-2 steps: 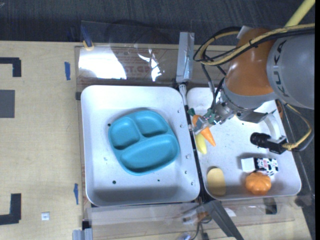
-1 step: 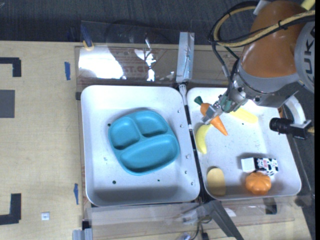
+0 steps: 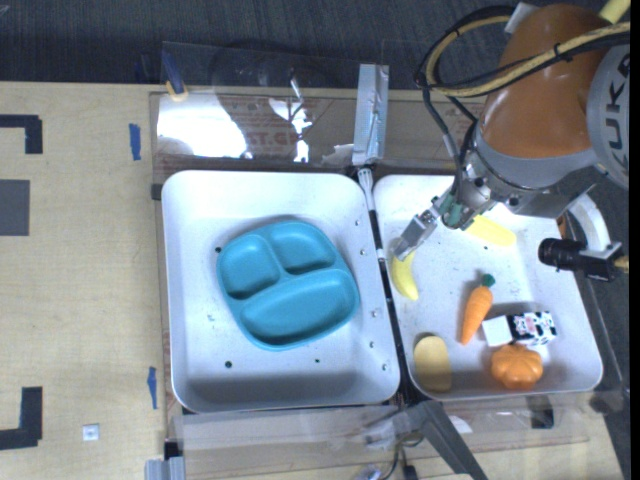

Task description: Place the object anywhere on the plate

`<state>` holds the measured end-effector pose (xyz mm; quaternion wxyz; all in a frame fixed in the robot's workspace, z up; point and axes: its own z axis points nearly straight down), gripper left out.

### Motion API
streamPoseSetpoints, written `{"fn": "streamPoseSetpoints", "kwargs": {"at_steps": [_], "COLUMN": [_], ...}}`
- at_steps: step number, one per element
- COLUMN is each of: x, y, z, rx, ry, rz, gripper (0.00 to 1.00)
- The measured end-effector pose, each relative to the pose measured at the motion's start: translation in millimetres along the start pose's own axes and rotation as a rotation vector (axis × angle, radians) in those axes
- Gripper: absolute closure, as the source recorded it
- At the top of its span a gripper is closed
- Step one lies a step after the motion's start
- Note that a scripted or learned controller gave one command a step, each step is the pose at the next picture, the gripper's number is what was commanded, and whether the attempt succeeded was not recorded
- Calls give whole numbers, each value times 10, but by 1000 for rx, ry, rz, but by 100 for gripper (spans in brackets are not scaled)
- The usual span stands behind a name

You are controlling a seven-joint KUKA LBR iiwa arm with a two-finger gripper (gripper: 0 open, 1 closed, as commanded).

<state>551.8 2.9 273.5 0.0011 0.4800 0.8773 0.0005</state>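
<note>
Blue plate (image 3: 288, 283) sits in the left bin (image 3: 190, 208), awaiting delivery. My tool (image 3: 408, 240) hangs over the right bin's banana (image 3: 404, 278) at frame centre; its opening I cannot tell.

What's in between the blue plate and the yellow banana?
In the camera view, the raised rims where the two white bins meet run between the blue plate and the banana. The gripper hangs just above the banana, on its side of the rims.

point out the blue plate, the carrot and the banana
blue plate (image 3: 300, 308): camera view, floor of its large front compartment
carrot (image 3: 475, 313): camera view, middle of the orange body
banana (image 3: 405, 280): camera view, middle of the yellow curve
</note>
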Motion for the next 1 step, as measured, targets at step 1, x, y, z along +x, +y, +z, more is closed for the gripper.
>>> {"fn": "streamPoseSetpoints", "kwargs": {"at_steps": [1], "x": [190], "y": [805], "z": [782], "rx": [4], "ry": [3], "rz": [-99], "gripper": [0]}}
